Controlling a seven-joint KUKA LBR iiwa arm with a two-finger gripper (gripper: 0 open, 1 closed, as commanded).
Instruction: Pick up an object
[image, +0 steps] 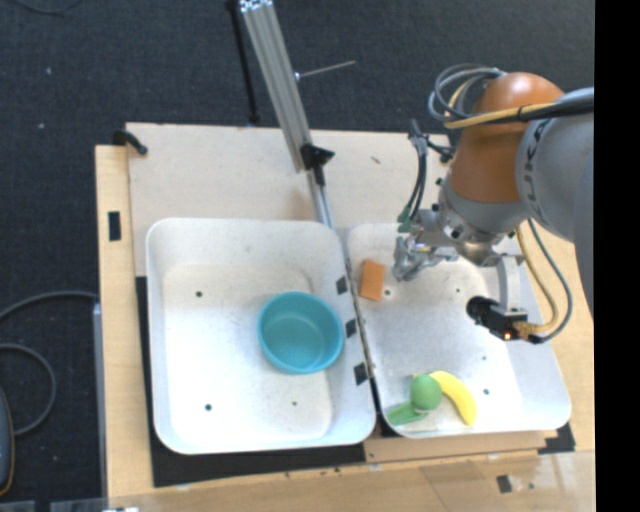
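An orange block (371, 280) lies at the left edge of the right bin (520, 375), near the divider. My gripper (405, 262) hangs just to the block's right, over the bin's far part, and nothing shows between its fingers. At the right bin's near edge lie a yellow banana (457, 396) and a green pear-shaped fruit (424, 393), touching each other. A teal bowl (300, 332) sits upright in the left bin (200, 300), toward its right side.
A slanted metal pole (285, 95) with a black clamp rises behind the bins, ending near the divider. The arm's orange band (497, 140) and cables hang over the right bin's far right. Dark carpet surrounds the bench.
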